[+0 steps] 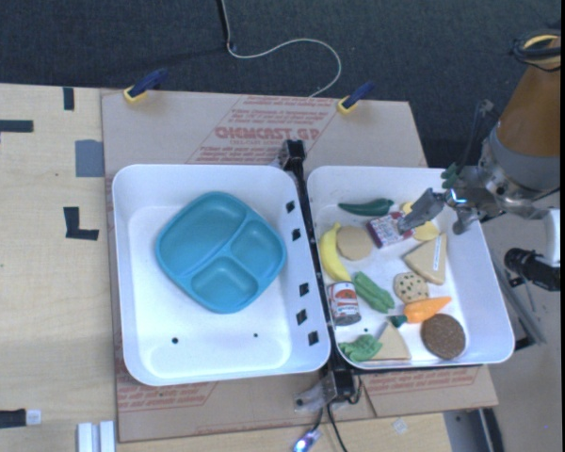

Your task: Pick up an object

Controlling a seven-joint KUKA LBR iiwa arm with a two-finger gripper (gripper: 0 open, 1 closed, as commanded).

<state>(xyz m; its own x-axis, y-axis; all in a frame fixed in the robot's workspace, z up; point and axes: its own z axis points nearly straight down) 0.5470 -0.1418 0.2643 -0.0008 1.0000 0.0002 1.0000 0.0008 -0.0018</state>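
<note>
camera view: approach step, judging by the grey two-finger gripper (pixel 431 208) hovering over the right shallow white bin (pixel 494 295), fingers apart, nothing between. nearest below, small purple-labelled packet (pixel 389 229). next: descending squarely, then closing.

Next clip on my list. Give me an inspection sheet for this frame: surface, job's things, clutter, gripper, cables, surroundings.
Surface: two shallow white bins on brown cardboard sheet.
Job's things: right bin holds yellow toy banana, orange toy carrot, round brown cookie, small labelled can, among other toy foods.
Clutter: blue divided plastic plate in left bin.
Gripper: two-finger gripper over right bin's far side; jaw state unclear.
Cables: thin white cable beyond the cardboard.
Surroundings: blue-and-yellow clamps on cardboard's far edge.
</note>
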